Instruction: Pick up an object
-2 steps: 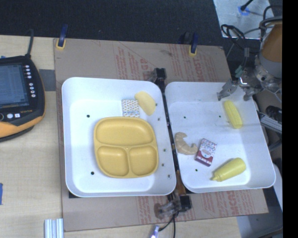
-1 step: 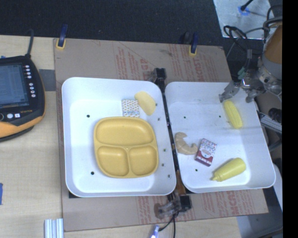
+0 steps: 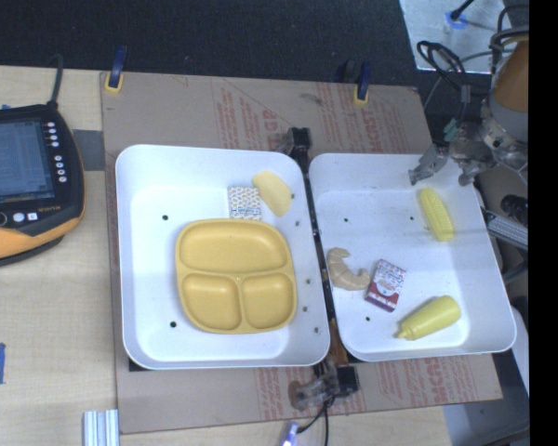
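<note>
While the arm (image 3: pixel 510 82) sat at the far right corner of the right bin (image 3: pixel 502 291), its gripper (image 3: pixel 449 167) hung over that bin's far rim, fingers spread wide with nothing between them. One fingertip (image 3: pixel 418 173) pointed toward the bin's middle; the other was near the right wall.

Right bin as landmark, contents noted:
- corn cob (image 3: pixel 435 213), just inside the far right corner, lying lengthwise, close below the gripper but apart from it.
- yellow bottle (image 3: pixel 429 317), near the front wall, on its side, tip toward the front left.
- red packet (image 3: pixel 386 284), mid-bin, just beyond the bottle, not touching it.
- tan piece (image 3: pixel 345 269) (shape hard to read, curved), against the left wall, beside the packet.

Left of the right bin, rims touching along a shared edge, stood the left bin (image 3: pixel 139 249). It held a yellow tray (image 3: pixel 235 275) with three compartments, taking up most of the floor. Beyond the tray: a small patterned card (image 3: pixel 245 203) and a pale yellow wedge (image 3: pixel 272 192), the wedge nearer the right bin, the two just beside one another.

Both bins rested on brown cardboard (image 3: pixel 214 110), held by blue clamps (image 3: pixel 115 69) on its far edge. Well left of the right bin, past the left bin, lay a tablet (image 3: pixel 23 179) with orange casing. Cables (image 3: pixel 442 56) lay beyond the right bin's far right corner.
</note>
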Robot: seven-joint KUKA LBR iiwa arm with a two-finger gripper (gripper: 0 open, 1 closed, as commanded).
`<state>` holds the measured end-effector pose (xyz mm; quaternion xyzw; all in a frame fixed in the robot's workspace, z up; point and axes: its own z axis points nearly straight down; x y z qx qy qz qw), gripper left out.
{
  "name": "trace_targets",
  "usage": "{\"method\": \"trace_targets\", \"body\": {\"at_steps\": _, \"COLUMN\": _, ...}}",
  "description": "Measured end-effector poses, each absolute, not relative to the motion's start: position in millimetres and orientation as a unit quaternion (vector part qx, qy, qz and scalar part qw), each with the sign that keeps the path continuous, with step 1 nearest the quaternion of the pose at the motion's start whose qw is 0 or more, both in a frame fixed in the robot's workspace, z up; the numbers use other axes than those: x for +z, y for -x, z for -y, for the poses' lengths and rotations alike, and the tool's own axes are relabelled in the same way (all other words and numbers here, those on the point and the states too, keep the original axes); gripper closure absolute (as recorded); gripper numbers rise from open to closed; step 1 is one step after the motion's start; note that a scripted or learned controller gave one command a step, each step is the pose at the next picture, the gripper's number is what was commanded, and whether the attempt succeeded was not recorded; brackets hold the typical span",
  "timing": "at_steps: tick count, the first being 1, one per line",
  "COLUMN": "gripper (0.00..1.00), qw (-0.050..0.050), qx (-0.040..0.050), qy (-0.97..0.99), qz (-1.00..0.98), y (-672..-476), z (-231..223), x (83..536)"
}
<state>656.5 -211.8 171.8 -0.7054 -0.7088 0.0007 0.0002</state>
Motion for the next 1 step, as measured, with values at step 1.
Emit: {"method": "trace_targets", "body": {"at_steps": 1, "gripper": 0.00, "qw": 0.001, "qx": 0.0019, "qy": 0.705, "qz": 0.709, "y": -656.3, "z": 211.3, "x": 151.5}}
